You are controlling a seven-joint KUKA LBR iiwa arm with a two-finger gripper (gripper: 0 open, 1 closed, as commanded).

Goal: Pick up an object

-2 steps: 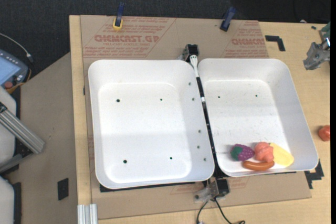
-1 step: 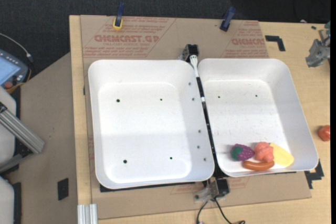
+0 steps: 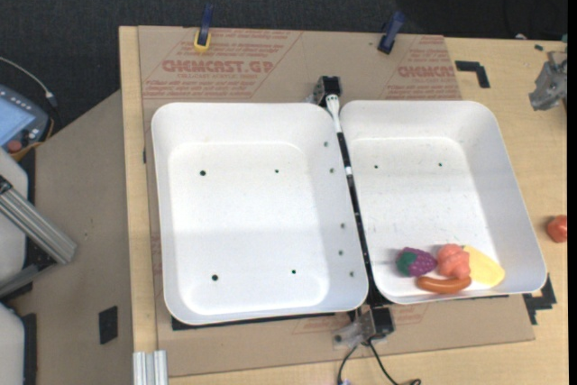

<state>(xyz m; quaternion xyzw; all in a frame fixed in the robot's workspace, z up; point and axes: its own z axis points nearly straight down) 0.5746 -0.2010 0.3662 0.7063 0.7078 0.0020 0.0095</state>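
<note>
Several small toy foods lie bunched in the near right corner of the right bin: a purple grape cluster, a pink-orange piece, a yellow piece and an orange sausage shape. They touch one another. At the far right edge of the view, beyond the right bin's back corner, a grey metal part that looks like my gripper pokes in over the bench, far from the toys and with nothing seen in it.
The left bin sits beside the right one, joined by a black strip. A small orange object rests on the bench right of the right bin. Two clamps hold the cardboard at the back.
</note>
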